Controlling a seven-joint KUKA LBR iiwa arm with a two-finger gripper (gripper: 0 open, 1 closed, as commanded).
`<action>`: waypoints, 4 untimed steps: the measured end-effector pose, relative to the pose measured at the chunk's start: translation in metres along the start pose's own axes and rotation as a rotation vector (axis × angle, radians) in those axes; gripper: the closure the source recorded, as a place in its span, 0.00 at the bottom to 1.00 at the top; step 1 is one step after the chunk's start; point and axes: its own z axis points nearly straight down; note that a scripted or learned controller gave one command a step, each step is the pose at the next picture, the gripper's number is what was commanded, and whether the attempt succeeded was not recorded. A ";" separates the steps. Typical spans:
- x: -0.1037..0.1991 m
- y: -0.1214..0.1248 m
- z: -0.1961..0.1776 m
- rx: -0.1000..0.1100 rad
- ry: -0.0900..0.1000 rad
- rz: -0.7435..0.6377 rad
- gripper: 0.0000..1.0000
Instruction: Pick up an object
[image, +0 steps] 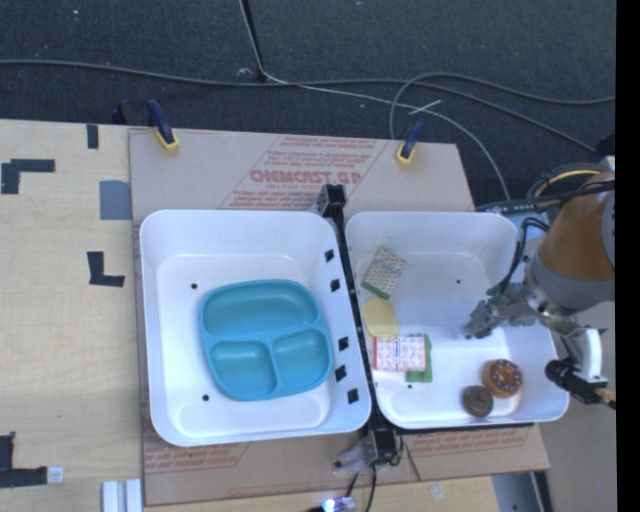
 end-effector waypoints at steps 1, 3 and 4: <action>0.008 0.006 -0.057 -0.005 -0.002 0.000 1.00; 0.067 0.011 -0.116 -0.002 0.000 -0.004 1.00; 0.112 0.006 -0.109 0.000 -0.001 -0.002 1.00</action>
